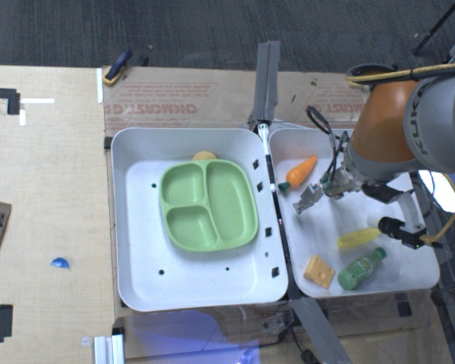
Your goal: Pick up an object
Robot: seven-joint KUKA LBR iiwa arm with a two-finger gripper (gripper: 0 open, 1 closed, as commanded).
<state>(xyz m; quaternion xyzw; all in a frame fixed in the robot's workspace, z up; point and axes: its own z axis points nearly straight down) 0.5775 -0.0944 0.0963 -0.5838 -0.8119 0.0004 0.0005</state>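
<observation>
Tabletop [45,173], light wood, carries two shallow white bins side by side. Left bin [136,279] holds a green three-compartment plate [209,205], sitting slightly rotated, with a small yellowish item [205,156] peeking out behind its far edge, mostly hidden. Right bin [409,275] holds the loose pick candidates: orange carrot [302,170] near the far left corner, yellow banana-like piece [359,238] mid-bin, green bottle [361,270] lying on its side near the front, cheese-like wedge [319,271] just beside it. Arm reaches in over the right bin, likely because the graspable items are there. Hand [309,199] hangs low between carrot and yellow piece, nothing visible between the fingers; open or closed, cannot tell. No object picked yet, judging by layout.
</observation>
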